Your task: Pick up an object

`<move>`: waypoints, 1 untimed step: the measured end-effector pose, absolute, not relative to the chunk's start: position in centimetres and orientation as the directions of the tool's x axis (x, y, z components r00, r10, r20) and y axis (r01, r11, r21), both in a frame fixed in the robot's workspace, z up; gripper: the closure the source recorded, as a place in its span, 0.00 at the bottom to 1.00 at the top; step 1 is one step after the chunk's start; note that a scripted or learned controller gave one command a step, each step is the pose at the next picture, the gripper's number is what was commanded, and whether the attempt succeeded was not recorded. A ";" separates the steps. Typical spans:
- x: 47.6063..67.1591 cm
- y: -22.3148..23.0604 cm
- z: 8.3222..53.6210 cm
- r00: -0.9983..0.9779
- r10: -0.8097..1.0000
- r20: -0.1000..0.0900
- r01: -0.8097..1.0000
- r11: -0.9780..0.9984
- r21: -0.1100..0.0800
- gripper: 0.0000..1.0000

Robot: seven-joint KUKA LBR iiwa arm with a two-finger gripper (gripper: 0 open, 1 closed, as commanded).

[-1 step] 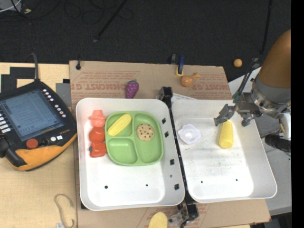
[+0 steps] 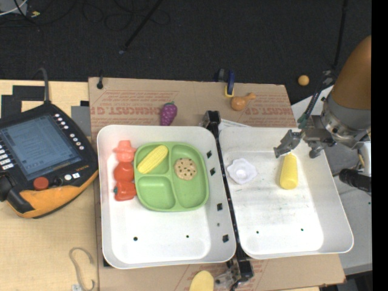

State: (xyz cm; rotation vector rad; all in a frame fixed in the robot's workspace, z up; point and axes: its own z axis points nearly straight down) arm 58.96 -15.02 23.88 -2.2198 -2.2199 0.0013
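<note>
You're at the approach: jaws (image 2: 301,143) spread open and empty above the yellow cylinder (image 2: 288,171); descend and close.

I see right bin (image 2: 315,235) front floor bare | yellow cylinder (image 2: 288,171) and white cup (image 2: 241,171) crowd its rear | green divided plate (image 2: 171,176) fills left bin (image 2: 157,241) middle

Place: a robotics lab bench.
Arm: a grey industrial arm with an orange band (image 2: 354,71) reached over the bench.
Controller: a teach pendant (image 2: 42,153) with screen and red button lay at the left.
Work area: two white bins (image 2: 160,244) sat on taped-down cardboard (image 2: 139,105).
Props: toy food, such as plastic corn (image 2: 151,158) and a cookie (image 2: 185,168).
Backdrop: black cloth with loose cables (image 2: 24,5).
</note>
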 end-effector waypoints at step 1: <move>58.6 -14.5 17.5 -0.002 1.000 0.002 1.000 0.002 -0.008 0.00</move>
